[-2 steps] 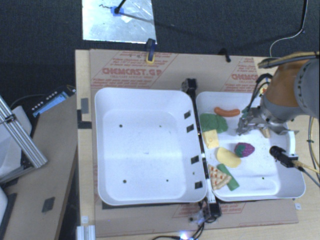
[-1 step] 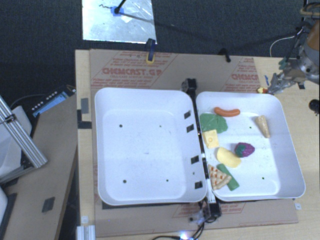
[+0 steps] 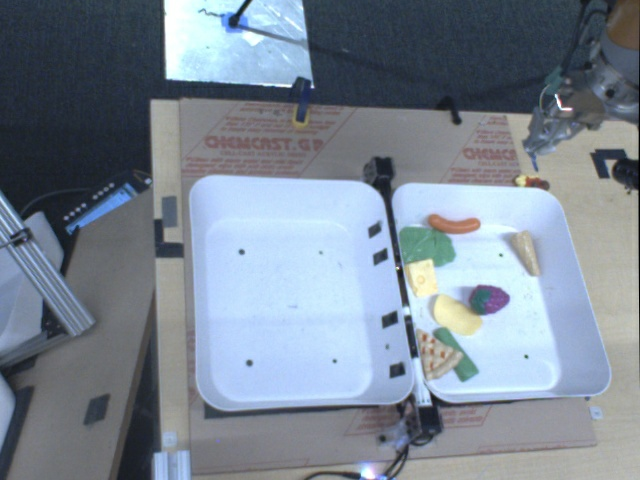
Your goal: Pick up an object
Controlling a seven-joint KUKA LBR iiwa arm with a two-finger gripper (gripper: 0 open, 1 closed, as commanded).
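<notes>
**Ana:** Camera view has the gripper (image 3: 537,146) up at the far right corner, hanging over the cardboard just outside the right bin (image 3: 570,268). Can you tell whether it is gripping anything?

**Ben:** No. It is small and blurred there, so I cannot tell how it stands, and nothing shows beneath it but bare cardboard. A small red and yellow bit (image 3: 528,181) lies on the worktop (image 3: 120,268) just below the gripper.

**Ana:** And the things to pick?

**Ben:** All in the right bin, below and to the left of the gripper. Nearest it are the sausage (image 3: 454,224) and the pale cone (image 3: 527,252). Under the sausage lies a green leaf (image 3: 428,245), touching a yellow cheese block (image 3: 421,277).

**Ana:** Farther off?

**Ben:** A purple berry (image 3: 489,299) sits just beside a yellow potato-like lump (image 3: 457,315). Farthest from the gripper, by the bin's left wall, a pizza slice (image 3: 432,354) lies against a green pod (image 3: 456,354).

**Ana:** The left bin (image 3: 290,288)?

**Ben:** Well apart from the gripper, touching the right bin along the middle seam.
</notes>
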